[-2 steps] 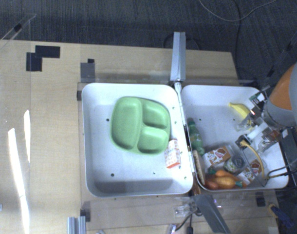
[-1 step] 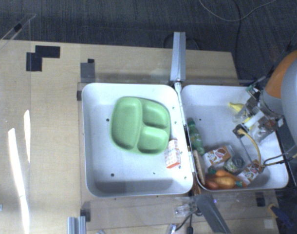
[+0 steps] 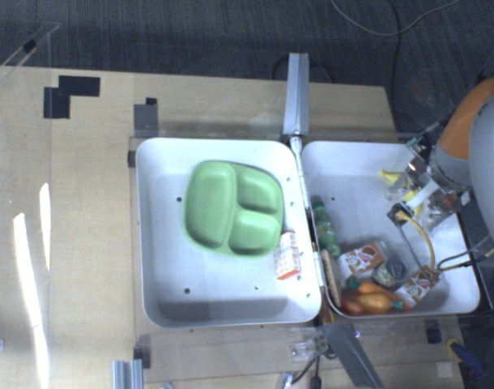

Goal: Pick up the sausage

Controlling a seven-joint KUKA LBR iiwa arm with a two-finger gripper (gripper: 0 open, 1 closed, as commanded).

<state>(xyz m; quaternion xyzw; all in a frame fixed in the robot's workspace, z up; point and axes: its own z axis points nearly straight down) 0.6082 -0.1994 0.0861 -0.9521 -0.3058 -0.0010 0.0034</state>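
The sausage [image 3: 351,305], a short reddish-brown piece, lies in the front corner of the right bin [image 3: 352,177], pressed against an orange toy vegetable [image 3: 376,301]. My gripper [image 3: 410,191] hangs over the right side of that bin, near its far right wall. It is well behind and to the right of the sausage, and nothing shows in its grasp. A black and yellow cable loops down from it towards the pile of items.
In the left bin a green divided plate [image 3: 233,207] sits beside a small red and white carton [image 3: 288,258]. The right bin also holds a green bottle [image 3: 323,227], a tan stick [image 3: 329,275], a snack box [image 3: 364,259], a round tin [image 3: 390,272] and a packet [image 3: 421,283].
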